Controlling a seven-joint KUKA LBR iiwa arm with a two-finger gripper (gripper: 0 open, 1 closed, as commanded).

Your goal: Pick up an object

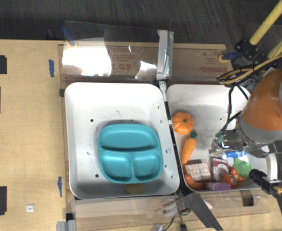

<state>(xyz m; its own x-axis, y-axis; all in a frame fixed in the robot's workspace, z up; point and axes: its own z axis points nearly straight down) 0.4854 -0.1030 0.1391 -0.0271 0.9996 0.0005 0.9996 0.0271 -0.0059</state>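
Camera view: gripper low over toy food

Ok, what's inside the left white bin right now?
The left bin holds a teal divided tray lying flat, with three compartments. A small yellowish edge peeks out at the tray's near side; what it is cannot be told, and anything else beneath the tray is covered.

A teal divided tray sits in the left white bin (three compartments showing), on a brown bench marked with blue tape.
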